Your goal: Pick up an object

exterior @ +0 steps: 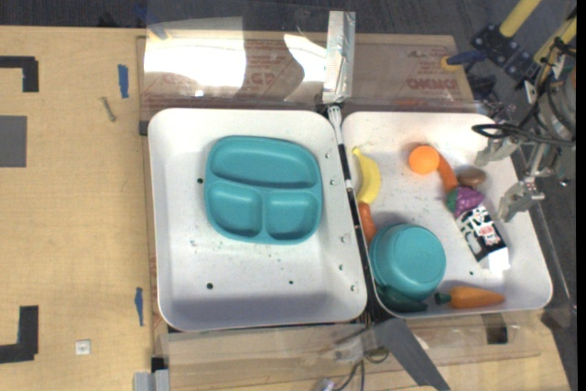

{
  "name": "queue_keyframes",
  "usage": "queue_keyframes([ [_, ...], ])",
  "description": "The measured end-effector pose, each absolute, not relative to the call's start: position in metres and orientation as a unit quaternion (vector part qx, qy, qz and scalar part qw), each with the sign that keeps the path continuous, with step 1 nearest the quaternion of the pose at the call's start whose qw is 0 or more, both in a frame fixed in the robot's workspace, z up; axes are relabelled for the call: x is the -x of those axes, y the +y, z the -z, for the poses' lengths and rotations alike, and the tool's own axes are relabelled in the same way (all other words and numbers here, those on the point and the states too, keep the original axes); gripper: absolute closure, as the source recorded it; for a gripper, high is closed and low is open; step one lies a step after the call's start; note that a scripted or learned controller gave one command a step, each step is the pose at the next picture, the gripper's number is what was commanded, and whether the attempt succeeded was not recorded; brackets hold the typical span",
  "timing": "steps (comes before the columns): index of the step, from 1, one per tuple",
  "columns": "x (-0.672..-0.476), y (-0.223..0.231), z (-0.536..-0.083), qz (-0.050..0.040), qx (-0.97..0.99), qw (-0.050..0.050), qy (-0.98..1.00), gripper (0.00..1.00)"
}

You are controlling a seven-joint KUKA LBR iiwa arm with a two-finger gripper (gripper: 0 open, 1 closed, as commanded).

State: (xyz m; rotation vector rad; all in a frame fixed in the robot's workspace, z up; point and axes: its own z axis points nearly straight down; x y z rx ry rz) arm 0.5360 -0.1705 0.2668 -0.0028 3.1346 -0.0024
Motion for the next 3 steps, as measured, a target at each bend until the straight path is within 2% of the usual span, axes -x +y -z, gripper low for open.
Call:
queue_keyframes([
  [1,-0.569,-0.201,-0.160,-0.0014,-0.046,-0.003,0.999,0.00],
  [2,-0.593,-0.191,-0.089,0.0007,-0.103,0.006,0.995,0.00],
  [3,-0.638,-0.167,-0.087,-0.0004,-0.243,0.003,0.970,0.00],
])
